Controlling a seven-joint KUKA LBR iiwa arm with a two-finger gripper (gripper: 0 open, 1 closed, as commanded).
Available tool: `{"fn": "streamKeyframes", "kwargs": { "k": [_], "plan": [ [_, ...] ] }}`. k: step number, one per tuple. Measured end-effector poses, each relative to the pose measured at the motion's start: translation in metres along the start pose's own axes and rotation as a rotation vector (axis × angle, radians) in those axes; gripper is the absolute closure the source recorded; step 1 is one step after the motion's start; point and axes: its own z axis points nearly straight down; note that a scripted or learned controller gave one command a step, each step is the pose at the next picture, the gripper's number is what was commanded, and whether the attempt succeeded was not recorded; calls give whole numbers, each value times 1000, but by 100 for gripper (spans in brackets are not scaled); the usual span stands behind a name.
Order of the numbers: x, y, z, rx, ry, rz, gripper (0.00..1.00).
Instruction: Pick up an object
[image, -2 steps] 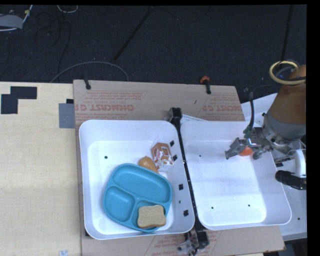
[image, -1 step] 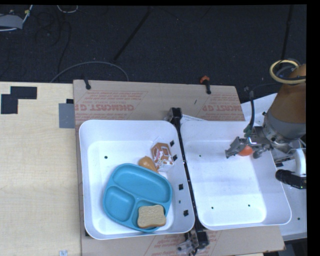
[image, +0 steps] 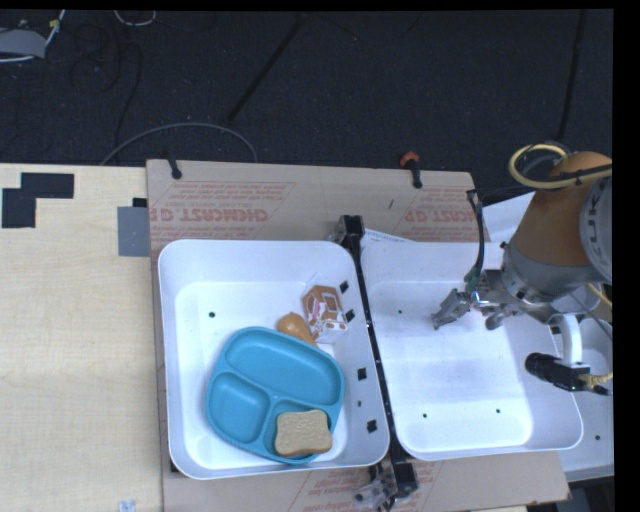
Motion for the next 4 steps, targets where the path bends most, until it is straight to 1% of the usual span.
{"fn": "streamKeyframes", "kwargs": {
  "k": [1,2,3,4],
  "plan": [
    [1,-1,54,2,0,2,0],
    [0,0,41,-1,0,4,100],
    [-8,2,-4,-6,-2,7,100],
    [2,0,-60,-7,-2,0,100]
  ]
}}
